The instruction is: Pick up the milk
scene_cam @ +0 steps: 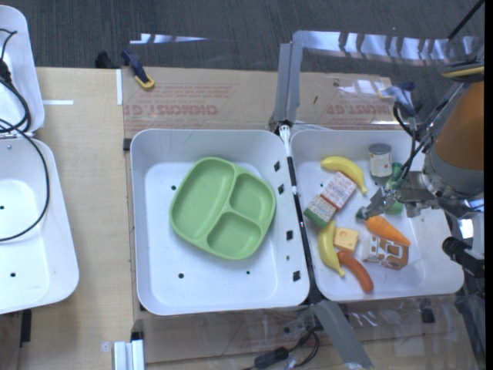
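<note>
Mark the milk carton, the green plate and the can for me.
milk carton (331, 196), camera view, on its red and white side.
green plate (223, 207), camera view, on the ridge between its compartments.
can (379, 161), camera view, on its label.

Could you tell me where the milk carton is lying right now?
The milk carton lies tilted in the right bin, toward its left side, just below the upper banana and above the cheese wedge.

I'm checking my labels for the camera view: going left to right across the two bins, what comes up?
Green divided plate → milk carton → small can → gripper, just right of the carton.
</note>
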Motion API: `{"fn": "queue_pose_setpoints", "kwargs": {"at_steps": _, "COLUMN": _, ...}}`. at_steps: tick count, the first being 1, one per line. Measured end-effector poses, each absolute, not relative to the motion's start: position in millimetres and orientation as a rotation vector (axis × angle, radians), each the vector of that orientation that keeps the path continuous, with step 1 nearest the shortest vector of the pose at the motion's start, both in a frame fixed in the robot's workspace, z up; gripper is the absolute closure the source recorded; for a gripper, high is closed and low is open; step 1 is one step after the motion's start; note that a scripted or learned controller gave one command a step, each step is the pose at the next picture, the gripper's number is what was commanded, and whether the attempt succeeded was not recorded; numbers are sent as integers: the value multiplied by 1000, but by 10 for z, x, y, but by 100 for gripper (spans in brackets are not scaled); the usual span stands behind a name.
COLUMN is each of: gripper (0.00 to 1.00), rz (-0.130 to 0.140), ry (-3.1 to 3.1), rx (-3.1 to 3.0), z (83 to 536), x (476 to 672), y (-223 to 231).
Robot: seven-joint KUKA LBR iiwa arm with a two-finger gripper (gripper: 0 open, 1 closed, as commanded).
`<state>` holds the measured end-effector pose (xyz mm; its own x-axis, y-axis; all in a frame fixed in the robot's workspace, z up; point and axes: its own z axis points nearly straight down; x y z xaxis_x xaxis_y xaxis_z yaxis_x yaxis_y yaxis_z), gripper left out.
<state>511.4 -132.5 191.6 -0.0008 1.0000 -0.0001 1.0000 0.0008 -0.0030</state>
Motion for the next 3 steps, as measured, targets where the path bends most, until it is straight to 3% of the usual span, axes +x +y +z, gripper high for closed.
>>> {"fn": "queue_pose_setpoints", "kwargs": {"at_steps": 1, "gripper": 0, "rz": 2, "ry": -2352, "rx": -2079, "z": 994, "x": 4768, "y": -1480}}
{"fn": "queue_pose_setpoints", "kwargs": {"at_steps": 2, "gripper": 100, "rz": 3, "ry": -2348, "rx": -2082, "z": 1077, "x": 4768, "y": -1485}}
{"fn": "queue_pose_setpoints", "kwargs": {"at_steps": 3, "gripper": 100, "rz": 3, "ry": -2285, "rx": -2155, "z": 1941, "x": 4779, "y": -1099}}
